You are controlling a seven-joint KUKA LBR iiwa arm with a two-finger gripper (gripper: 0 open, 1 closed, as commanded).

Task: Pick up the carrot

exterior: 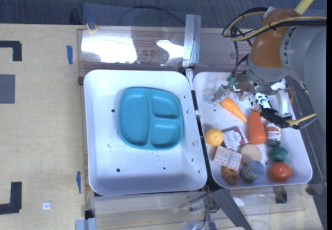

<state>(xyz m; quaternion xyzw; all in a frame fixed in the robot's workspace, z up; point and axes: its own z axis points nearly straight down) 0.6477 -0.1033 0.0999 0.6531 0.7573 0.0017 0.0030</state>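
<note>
The carrot (pixel 234 109) is a small orange cone lying in the right bin (pixel 303 159), near its upper middle. Its thick end points up-left and its tip points down-right. My gripper (pixel 224 94) hangs just above the carrot's thick end, at or very close to it. The grey wrist with the orange band (pixel 267 50) rises behind it to the upper right. I cannot see whether the carrot is gripped or merely lies under the gripper.
The right bin also holds an orange oblong piece (pixel 256 127), a lemon (pixel 213 137), a tomato (pixel 280 171), small boxes (pixel 228 157) and a can (pixel 273 132). The left bin (pixel 98 135) holds a blue divided plate (pixel 150 117). Cables loop above the wrist.
</note>
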